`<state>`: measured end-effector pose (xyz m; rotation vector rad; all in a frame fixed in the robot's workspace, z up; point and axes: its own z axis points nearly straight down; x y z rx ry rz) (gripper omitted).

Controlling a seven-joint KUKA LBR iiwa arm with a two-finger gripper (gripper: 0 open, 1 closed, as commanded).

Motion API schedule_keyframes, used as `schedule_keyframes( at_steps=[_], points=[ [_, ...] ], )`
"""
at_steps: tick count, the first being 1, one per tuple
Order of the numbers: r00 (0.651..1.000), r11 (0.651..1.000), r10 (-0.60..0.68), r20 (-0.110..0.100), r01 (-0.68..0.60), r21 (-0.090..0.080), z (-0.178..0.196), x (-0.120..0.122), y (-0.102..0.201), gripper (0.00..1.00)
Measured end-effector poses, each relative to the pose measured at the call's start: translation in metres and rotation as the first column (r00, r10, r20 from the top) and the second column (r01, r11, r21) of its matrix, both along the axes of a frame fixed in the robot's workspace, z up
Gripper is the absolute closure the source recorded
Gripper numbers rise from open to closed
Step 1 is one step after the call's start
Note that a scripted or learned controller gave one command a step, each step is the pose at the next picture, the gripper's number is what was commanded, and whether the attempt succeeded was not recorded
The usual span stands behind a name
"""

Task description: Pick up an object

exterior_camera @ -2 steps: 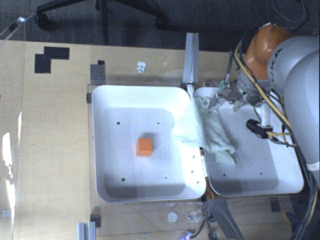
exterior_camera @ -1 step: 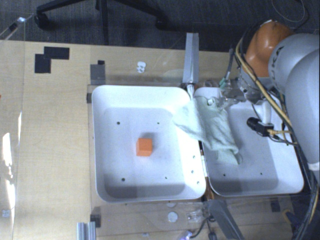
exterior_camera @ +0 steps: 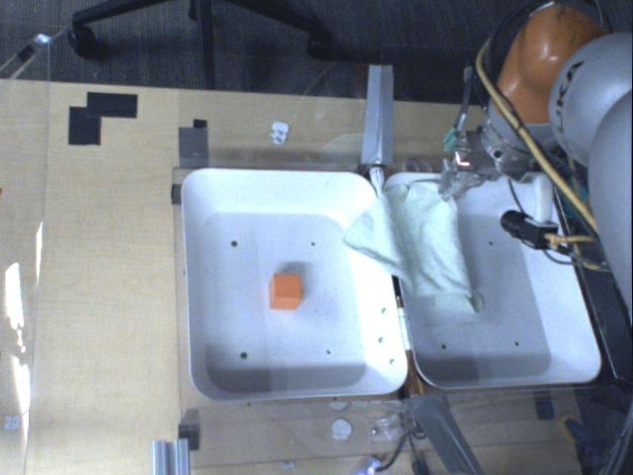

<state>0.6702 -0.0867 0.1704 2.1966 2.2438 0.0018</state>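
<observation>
The gripper (exterior_camera: 458, 171), its grip impossible to tell, hangs over the right bin's (exterior_camera: 514, 354) far edge above the pale cloth (exterior_camera: 425, 240) draped across both bins, probably its target.

Orange cube (exterior_camera: 286, 291) well left of gripper (exterior_camera: 457, 180), in white left bin (exterior_camera: 213, 206). Pale greenish-white cloth (exterior_camera: 425, 245) just below gripper. Arm (exterior_camera: 584, 77) grey w/ orange band. Bench (exterior_camera: 89, 265) light wood.

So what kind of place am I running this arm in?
Most likely a robotics lab bench set up for grasping trials: two shallow white bins fixed side by side on a wooden bench, test items like an orange cube and a pale cloth, and an office chair base behind.
</observation>
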Motion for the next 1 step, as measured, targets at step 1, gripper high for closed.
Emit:
schedule_keyframes(
  at_steps=[1],
  points=[
    [1.000,1.000,0.005,-0.002,-0.005,0.000,0.0076,0.0012,0.0017,1.00]
  ],
)
